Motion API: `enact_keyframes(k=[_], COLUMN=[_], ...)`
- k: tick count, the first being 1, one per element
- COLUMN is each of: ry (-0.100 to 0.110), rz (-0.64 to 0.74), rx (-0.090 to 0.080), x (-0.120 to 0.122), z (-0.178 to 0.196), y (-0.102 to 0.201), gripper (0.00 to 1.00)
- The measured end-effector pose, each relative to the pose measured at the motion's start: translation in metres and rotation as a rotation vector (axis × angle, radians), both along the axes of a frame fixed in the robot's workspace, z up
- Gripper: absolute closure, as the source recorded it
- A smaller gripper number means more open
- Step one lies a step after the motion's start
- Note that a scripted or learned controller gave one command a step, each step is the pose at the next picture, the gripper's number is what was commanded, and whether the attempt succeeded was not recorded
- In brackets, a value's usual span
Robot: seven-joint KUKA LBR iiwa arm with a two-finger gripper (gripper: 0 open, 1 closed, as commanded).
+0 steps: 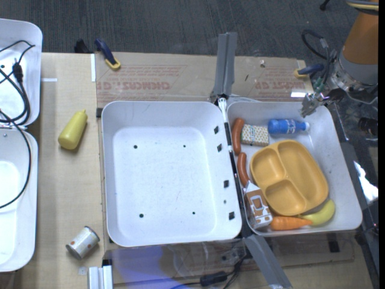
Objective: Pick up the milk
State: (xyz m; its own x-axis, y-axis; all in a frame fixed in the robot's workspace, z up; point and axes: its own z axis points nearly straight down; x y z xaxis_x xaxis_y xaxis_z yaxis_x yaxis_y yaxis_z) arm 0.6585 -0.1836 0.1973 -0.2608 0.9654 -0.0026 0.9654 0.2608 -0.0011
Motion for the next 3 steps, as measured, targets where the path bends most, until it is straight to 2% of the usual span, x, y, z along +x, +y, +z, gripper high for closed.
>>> enact_keyframes(k=[1, 2, 3], ry=[-0.009, -0.012, -0.002], rz=[0.138, 0.520, 0.818], rx=[-0.001, -0.008, 0.002], x=[0.003, -0.026, -0.094], z=[-0.088, -0.100, -0.061], y=[-0.040, -0.041, -0.038], gripper=[1.00, 1.00, 1.00])
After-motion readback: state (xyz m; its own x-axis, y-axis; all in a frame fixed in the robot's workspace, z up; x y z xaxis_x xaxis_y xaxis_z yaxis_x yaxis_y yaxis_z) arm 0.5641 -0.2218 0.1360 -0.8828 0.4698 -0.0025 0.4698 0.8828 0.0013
